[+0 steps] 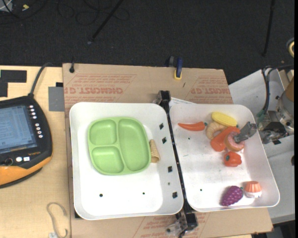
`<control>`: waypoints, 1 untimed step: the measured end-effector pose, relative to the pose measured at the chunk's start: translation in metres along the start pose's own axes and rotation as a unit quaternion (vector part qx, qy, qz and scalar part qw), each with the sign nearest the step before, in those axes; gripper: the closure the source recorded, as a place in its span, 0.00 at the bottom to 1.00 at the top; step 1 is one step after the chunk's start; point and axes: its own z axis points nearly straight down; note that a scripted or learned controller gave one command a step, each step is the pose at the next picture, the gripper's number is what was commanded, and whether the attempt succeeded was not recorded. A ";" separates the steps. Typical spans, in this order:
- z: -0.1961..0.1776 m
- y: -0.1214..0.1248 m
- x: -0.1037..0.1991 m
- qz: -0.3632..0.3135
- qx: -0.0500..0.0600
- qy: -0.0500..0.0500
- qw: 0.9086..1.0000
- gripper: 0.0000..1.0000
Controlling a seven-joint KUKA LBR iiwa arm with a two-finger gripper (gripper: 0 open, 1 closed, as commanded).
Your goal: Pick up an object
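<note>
Jaws [244,132] low among toy food [223,138] in right bin [268,172].

Even, fairly bright light from above washes the two white bins [119,207] almost flat, with only thin soft shadows under the toys, while the dark floor [139,24] at the top falls dim and the whole picture is slightly soft and grainy

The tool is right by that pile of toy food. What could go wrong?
The tool sits at a tight cluster: a pink piece, orange piece and yellow corn touch or overlap. It might pinch two at once, or nudge the small red piece aside. Rounded toys may also slip out.
</note>
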 end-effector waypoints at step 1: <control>-0.007 0.002 0.000 -0.001 -0.006 -0.001 1.000 0.00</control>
